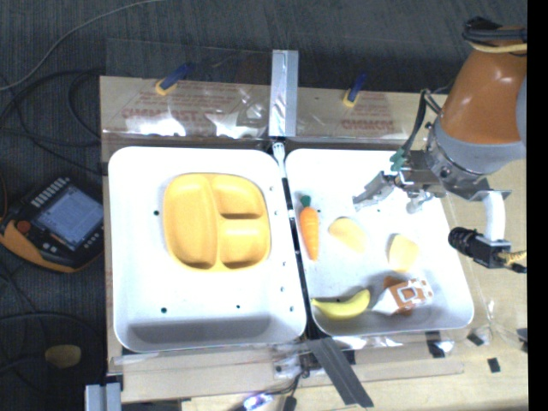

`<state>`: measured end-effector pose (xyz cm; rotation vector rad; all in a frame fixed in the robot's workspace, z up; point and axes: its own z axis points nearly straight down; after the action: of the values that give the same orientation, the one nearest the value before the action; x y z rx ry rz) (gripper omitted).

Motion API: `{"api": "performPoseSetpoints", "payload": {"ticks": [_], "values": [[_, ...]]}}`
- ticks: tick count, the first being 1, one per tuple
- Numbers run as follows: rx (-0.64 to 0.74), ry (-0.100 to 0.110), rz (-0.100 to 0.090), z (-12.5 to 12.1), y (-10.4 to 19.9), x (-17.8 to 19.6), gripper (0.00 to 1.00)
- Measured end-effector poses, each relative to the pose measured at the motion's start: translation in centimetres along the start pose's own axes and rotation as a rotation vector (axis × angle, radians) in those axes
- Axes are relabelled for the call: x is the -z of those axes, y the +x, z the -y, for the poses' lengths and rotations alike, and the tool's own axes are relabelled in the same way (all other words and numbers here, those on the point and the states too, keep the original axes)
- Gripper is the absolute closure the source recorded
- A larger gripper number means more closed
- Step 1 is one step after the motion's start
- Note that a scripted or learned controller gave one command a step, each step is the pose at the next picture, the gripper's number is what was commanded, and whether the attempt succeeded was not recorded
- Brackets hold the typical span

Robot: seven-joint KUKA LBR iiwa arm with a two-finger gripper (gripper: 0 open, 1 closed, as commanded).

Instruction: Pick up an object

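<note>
Gripper [396, 189] open and holding nothing above right bin [462, 315], carrot [309, 231], two pale yellow pieces, banana [342, 305] below, yellow divided tray [217, 221] in left bin [137, 315]

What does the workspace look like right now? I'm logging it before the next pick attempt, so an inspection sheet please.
Surface: two white bins; left bin holds a yellow tray.
Job's things: in right bin, carrot, banana, two pale yellow pieces, orange-white box.
Clutter: nothing seen.
Grippers: gripper above right bin, holding nothing.
Cables: white cable on floor.
Surroundings: pendant at left.
</note>
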<state>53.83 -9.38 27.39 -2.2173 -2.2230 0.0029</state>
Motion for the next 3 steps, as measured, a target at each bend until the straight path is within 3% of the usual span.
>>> {"api": "performPoseSetpoints", "payload": {"ticks": [1,2,3], "values": [[0.106,0.0,-0.001,-2.7,-6.5,-12.7,0.0],[0.232,-0.008,0.004,-3.2,-3.5,-18.3,0.0],[0.233,-0.01,0.004,-3.3,-3.5,-17.4,1.0]]}}
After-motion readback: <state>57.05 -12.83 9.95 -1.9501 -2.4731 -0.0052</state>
